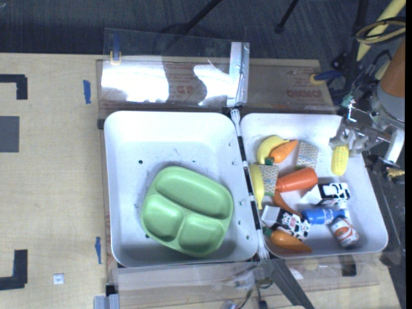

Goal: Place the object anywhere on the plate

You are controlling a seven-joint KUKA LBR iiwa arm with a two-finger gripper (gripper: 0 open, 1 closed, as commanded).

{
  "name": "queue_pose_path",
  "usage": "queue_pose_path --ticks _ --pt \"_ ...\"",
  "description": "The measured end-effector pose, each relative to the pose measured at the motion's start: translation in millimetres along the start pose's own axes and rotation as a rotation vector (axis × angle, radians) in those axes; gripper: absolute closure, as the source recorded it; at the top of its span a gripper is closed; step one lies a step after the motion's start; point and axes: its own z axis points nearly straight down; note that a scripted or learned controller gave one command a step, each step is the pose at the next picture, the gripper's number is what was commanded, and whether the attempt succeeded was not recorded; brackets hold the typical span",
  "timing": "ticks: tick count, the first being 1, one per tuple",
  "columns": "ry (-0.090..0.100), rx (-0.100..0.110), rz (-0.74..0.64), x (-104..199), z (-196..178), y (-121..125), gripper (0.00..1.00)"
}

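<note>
Hanging over the right bin (376, 192) near its far right side, the tool (347, 140) was directly above a small yellow corn cob (338, 160), and its metal parts appeared to reach the top end of the cob; whether it was apart, together or clamped on the cob I cannot tell, because that part was small and blurred. Grey arm (386, 118) came in from the right edge, with the orange band (394, 76) above the wrist. Just left of the cob lay a speckled beige piece (308, 153), and beside it a small orange carrot (283, 151) rested against a yellow banana (268, 145). Below them a bigger orange carrot (297, 179) lay across the middle of the bin, and a pale yellow piece (257, 184) lay along the left wall. Nearer to the camera were a black and white toy car (334, 191), a blue bottle (320, 215), a small can with red label (344, 232), a black and white spotted toy (290, 223) and one more orange piece (288, 240) at the front wall. In the left bin (129, 140), well apart from the tool, the green plate (187, 211) with three compartments sat alone, a little tilted in the view. Both bins stood side by side on the wooden counter (51, 172), which had black marks and blue tape pieces.
</note>
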Motion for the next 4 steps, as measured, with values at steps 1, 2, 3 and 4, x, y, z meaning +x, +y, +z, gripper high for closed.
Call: queue_pose_path --ticks 1,2,3,4 --pt "0.001 0.003 -0.037 74.5 22.8 -61.4 1.00" --pt "0.002 0.003 -0.153 121.9 22.4 -90.5 1.00" --pt "0.002 0.004 -0.034 195.7 22.0 -144.1 1.00" --pt "0.001 0.004 -0.033 195.1 22.5 -144.0 0.00"
